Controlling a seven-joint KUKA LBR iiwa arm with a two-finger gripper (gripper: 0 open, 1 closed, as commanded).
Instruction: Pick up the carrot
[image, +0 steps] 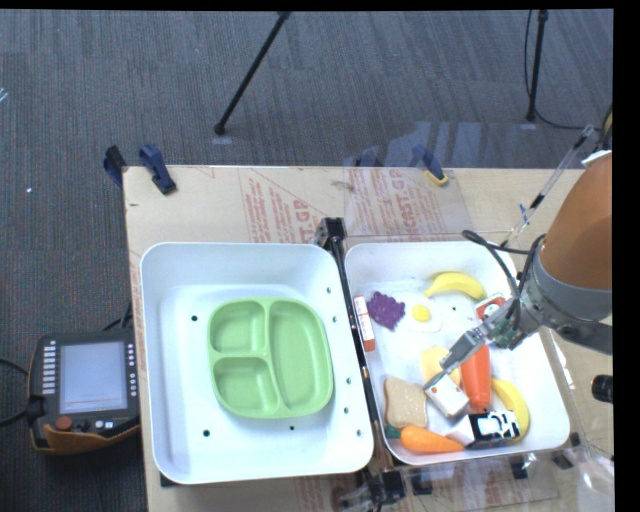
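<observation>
Here the carrot (431, 439), orange and tapered, lies flat in the right bin (556, 385); the gripper (440, 376) state is unclear.

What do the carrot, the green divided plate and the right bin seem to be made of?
Carrot: likely moulded plastic; uniform orange, smooth, toy-like.
Green divided plate: probably plastic; even pale green, soft sheen, rounded moulded compartments.
Right bin: seemingly glossy white plastic; thin rounded rim, light reflections.

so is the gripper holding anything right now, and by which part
It cannot be told. The gripper is low in the right bin, over the food pile beside an upright orange piece. The carrot lies free at the bin's front edge.
</observation>
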